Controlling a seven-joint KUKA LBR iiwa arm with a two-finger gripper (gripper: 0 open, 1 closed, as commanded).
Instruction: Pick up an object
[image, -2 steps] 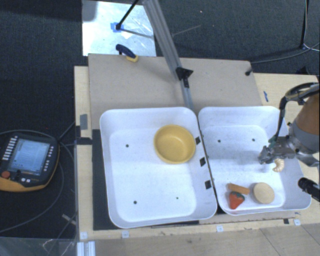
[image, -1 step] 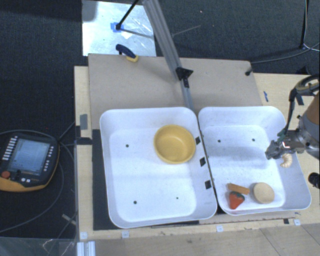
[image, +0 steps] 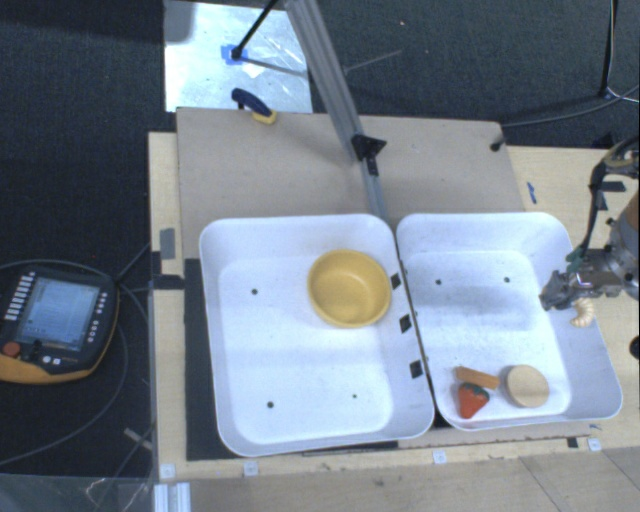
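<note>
Overhead slanted view of the desk (image: 330, 150) with two white bins side by side. Nearest the camera, in the front corner of the right bin (image: 500, 245), lie a red strawberry (image: 472, 400), touching an orange stick (image: 478, 377) just behind it, and a tan disc (image: 525, 386) beside them. The left bin (image: 250, 330) holds a yellow bowl (image: 348, 287), upright, toward its rear right part, near the wall shared with the right bin. At the right bin's right wall, the end effector (image: 578, 300) hovers over the rim; a small pale object (image: 583, 316) shows at its tip, but whether the object is gripped, and how wide the end effector stands, cannot be told. A pendant (image: 52, 322) lies on the floor to the left. Farther back, a metal pole (image: 340, 95) slants across the desk.
</note>
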